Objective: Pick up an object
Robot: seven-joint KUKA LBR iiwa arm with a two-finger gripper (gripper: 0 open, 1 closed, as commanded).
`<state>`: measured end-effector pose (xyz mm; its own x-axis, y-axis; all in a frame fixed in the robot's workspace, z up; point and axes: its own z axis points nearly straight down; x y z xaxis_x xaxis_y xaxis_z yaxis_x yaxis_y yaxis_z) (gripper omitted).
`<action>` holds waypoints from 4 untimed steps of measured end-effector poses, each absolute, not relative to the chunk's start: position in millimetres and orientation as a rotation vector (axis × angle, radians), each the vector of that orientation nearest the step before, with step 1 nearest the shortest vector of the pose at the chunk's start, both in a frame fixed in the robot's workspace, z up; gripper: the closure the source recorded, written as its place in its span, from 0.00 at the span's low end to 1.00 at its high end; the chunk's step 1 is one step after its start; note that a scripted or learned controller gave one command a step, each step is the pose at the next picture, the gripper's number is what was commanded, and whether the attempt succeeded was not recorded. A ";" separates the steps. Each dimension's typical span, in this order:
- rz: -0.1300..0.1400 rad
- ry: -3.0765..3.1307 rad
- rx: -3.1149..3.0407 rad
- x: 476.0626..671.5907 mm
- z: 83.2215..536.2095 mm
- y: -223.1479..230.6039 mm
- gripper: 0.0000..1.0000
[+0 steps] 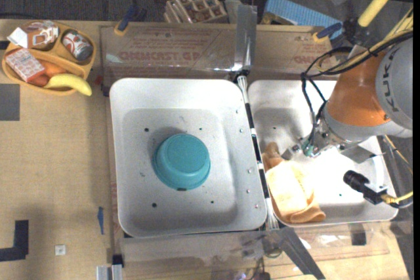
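A teal bowl (183,160) lies upside down in the middle of the left bin (125,108). In the right bin (279,101), a soft yellow-orange thing (293,192) rests in the near left corner, and a small brown thing (271,155) sits just behind it against the left wall. My gripper (308,149) hangs low over the right bin's middle, just right of the brown thing and above the yellow one. I see nothing held in it.
An orange dish (20,79) with a banana (71,82) and toy food stands on the bench at far left. A cardboard wall (170,52) runs behind both bins. The arm's orange band (354,101) covers the right bin's far right part.
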<state>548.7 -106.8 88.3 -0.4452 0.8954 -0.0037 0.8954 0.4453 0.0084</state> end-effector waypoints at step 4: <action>0.022 2.488 1.900 493.6 100.0 -98.4 1.00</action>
<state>493.6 -98.4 100.0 -0.2634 0.9647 0.0000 0.9645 0.2633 0.0177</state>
